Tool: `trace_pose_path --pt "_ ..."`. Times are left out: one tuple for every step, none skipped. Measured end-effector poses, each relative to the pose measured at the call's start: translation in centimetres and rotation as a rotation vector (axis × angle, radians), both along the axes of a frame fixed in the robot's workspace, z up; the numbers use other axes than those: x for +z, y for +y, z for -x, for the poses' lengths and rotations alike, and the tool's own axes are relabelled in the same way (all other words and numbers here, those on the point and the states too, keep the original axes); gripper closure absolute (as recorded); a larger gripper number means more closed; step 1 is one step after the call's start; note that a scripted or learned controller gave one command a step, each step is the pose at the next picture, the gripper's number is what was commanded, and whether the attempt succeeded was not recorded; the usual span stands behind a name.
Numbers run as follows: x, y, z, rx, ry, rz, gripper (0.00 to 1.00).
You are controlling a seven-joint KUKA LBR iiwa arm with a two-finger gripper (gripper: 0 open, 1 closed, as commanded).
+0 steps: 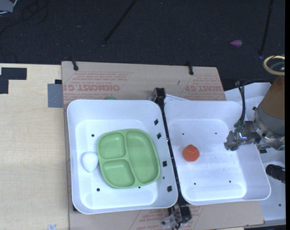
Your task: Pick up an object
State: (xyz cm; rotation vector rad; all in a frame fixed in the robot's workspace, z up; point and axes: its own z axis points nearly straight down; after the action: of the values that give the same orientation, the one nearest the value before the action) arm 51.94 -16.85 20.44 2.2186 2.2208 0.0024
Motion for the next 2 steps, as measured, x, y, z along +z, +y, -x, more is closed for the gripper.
trace_pose_path --pt "-0.4 4.6 0.4 0.002 0.007 -0.004 1.00" --pt "0.4 10.8 0.5 0.005 0.006 -0.004 1.00"
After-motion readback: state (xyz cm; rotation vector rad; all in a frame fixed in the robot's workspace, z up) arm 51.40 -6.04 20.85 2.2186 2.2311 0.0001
